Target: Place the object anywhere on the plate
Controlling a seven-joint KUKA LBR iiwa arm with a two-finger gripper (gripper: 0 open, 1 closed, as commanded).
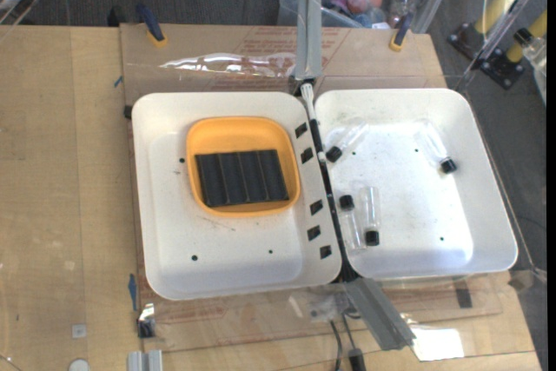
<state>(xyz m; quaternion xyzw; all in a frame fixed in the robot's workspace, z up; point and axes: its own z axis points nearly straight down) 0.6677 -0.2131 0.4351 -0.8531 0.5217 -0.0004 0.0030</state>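
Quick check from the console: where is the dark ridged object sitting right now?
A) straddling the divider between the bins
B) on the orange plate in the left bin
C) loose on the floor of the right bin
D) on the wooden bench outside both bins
B: the dark ridged object lies flat inside the orange plate, which sits in the left bin.

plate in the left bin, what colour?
Orange-yellow: the plate holds a dark ribbed object, seen best in the overhead camera view.
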